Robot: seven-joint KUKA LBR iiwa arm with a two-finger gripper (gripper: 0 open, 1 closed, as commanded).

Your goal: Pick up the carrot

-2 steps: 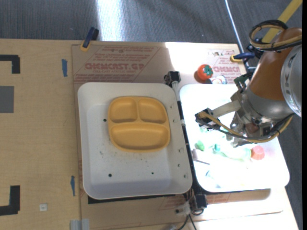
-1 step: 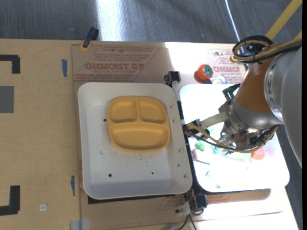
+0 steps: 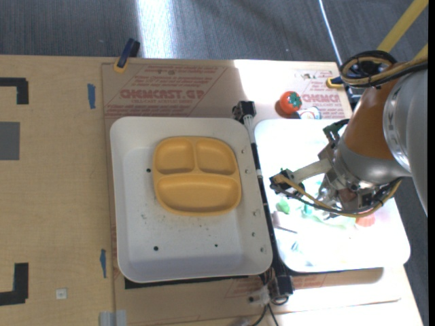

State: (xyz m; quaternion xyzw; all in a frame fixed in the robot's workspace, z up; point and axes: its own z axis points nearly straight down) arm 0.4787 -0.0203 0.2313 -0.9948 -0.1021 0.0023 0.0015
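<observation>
Arm (image 3: pixel 380 134) bent low over right bin (image 3: pixel 353 260), gripper (image 3: pixel 338 199) inside

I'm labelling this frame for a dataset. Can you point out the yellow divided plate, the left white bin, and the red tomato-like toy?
Yellow divided plastic plate (image 3: pixel 197 175): camera view, on its central ridge.
Left shallow white bin (image 3: pixel 197 253): camera view, bare floor near its front.
Round red tomato-like toy (image 3: pixel 289 102): camera view, its middle.

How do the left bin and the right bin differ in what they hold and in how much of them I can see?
The left bin holds a yellow divided plate; the right bin holds small scattered items, green and orange among them. The left bin lies open to view; the right bin is partly covered by the arm, which reaches down into it. Both are shallow, white and side by side.
</observation>
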